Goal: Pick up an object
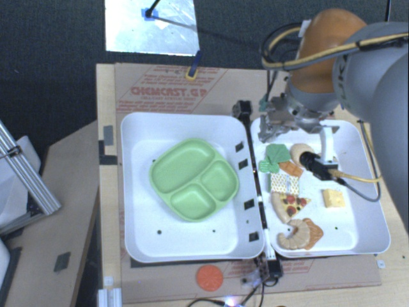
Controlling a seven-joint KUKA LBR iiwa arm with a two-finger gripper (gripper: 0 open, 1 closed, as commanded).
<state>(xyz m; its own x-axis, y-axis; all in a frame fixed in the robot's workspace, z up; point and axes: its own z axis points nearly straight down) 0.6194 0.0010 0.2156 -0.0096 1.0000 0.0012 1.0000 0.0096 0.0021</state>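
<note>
Currently the grey arm with the orange band is reaching in over the right shallow white bin (364,190), and its two-finger gripper (276,128) is hanging near the far left corner of this bin, probably because the program is choosing a piece to take there. Whether its jaws are spread or pressed together, I cannot tell, since the wrist is covering them. Nothing is visibly sitting between them. The right bin is holding the toy food: a green leaf-shaped piece (275,157) is lying just below the gripper, an orange small piece (291,169) and a checkered flat square (284,183) beside it, then a pizza slice (290,205), a brown croissant-like piece (300,235) and a yellow cheese cube (333,199). The left shallow white bin (137,139) is holding a light green divided plastic plate (193,180).
</note>
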